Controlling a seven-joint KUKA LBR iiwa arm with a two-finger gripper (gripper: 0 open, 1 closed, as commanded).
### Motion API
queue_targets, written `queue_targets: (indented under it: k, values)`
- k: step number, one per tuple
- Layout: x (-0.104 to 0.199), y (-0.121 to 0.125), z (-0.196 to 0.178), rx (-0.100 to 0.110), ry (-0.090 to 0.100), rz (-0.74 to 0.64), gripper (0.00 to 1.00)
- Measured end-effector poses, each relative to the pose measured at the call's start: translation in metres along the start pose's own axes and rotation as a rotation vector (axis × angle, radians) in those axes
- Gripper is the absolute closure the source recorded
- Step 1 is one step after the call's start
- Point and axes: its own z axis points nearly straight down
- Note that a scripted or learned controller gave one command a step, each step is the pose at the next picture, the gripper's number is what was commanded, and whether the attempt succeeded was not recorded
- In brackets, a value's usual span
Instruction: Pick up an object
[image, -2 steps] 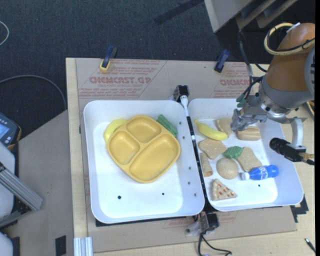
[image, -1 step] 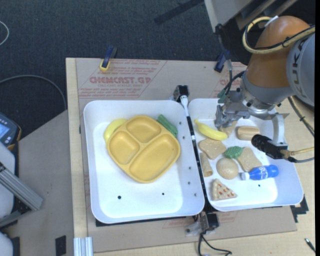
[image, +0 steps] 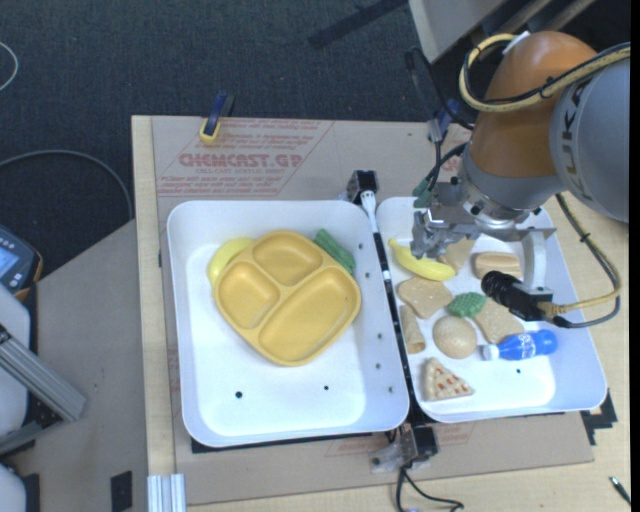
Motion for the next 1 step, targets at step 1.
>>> queue_targets:
  k: [1]
  values:
    - [-0.0025,0.0023,0.0212,0.005,-0.002,0.005,1.00]
